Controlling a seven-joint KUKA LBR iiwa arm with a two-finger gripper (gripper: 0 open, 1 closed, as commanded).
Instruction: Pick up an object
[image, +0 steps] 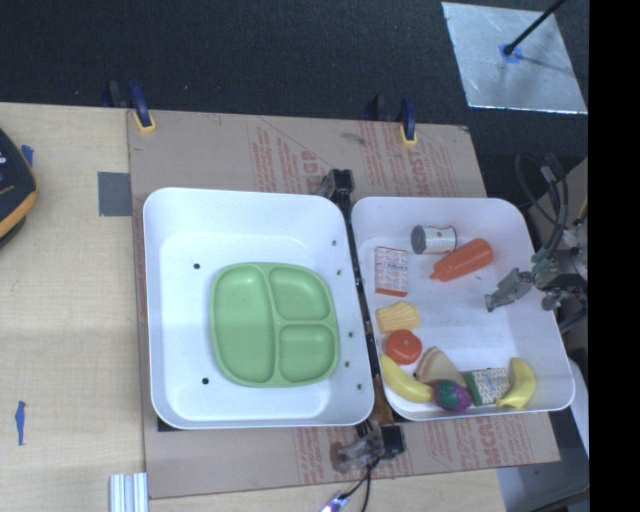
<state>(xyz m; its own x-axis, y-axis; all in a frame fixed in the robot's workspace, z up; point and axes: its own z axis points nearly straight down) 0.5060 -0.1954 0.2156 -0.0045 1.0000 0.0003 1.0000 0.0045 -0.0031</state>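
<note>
The right white bin (520, 215) holds several toy foods. A grey can (433, 239) lies at the back beside an orange carrot (462, 259). A red-printed packet (390, 270) sits near the bin's left wall, with a yellow corn piece (398, 317) and a red tomato (404, 347) below it. Along the front lie a banana (403, 383), a tan wedge (436, 364), a purple piece (452, 396), a small box (487, 384) and a second banana (520, 383). My gripper (508, 289) hovers over the bin's right side, right of the carrot, with nothing seen in it.
The left white bin (170, 220) carries a green divided plate (273, 323). Both bins rest on brown cardboard (250, 150) clamped at the back. A yellow and black device (12, 190) lies at the bench's far left. Cables hang at the right edge (555, 190).
</note>
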